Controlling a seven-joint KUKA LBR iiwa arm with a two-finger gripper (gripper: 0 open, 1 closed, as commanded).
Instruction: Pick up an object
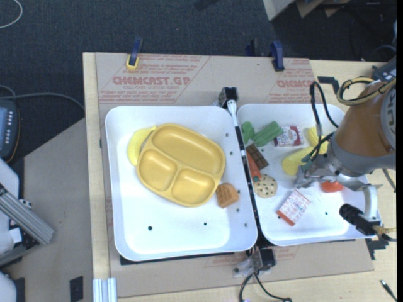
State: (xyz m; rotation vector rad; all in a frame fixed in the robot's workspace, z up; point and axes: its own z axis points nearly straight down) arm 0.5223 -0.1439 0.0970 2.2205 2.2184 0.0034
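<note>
Hand (306, 173) low in right bin (277, 231), beside yellow banana (293, 162)

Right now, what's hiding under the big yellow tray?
A yellow plate pokes out from beneath the divided tray at its left side. The tray covers the rest of it, and anything else underneath.

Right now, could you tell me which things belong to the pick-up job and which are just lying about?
For the job: gripper; right bin with cookie, red-and-white packet, green block, yellow piece.

Lying about: yellow divided tray, brown piece, blue clamps.
</note>
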